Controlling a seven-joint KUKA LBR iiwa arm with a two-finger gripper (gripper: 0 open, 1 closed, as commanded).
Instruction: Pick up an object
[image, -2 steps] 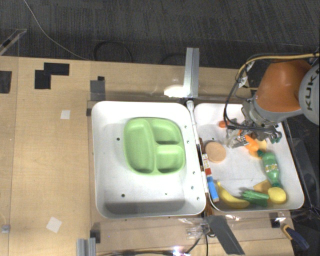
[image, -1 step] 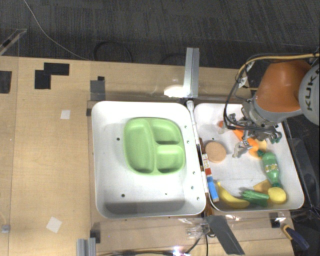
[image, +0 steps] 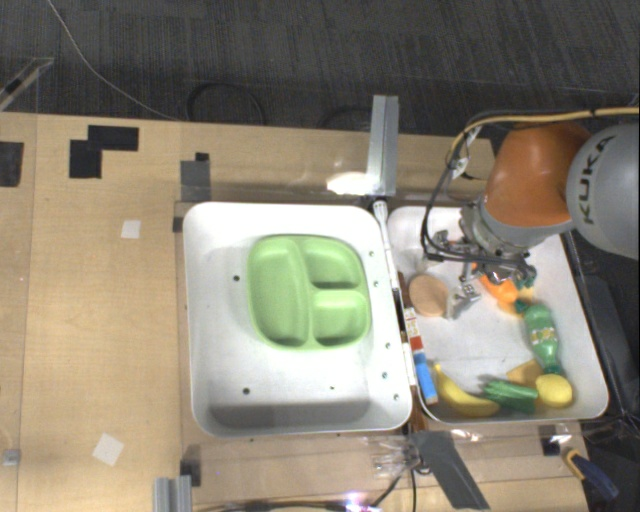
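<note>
Left bin (image: 215, 300) has just a green divided tray (image: 305, 290); the right bin (image: 590, 370) holds the pickable stuff. The gripper (image: 466, 296) hangs low between a tan round piece (image: 428, 296) and an orange toy (image: 503, 291), can't tell its state. I'd center it over one item before squeezing. Banana (image: 462, 396) and lemon (image: 554, 390) sit near the front.

Bright, even overhead light; glare between the bins (image: 352, 184), soft focus.

Bins (image: 215, 400): smooth white plastic, slight sheen. Divided tray (image: 305, 290), frame centre: matt green plastic. Bench (image: 90, 330): pale wood-look, matt. Banana (image: 462, 398): glossy plastic.
</note>
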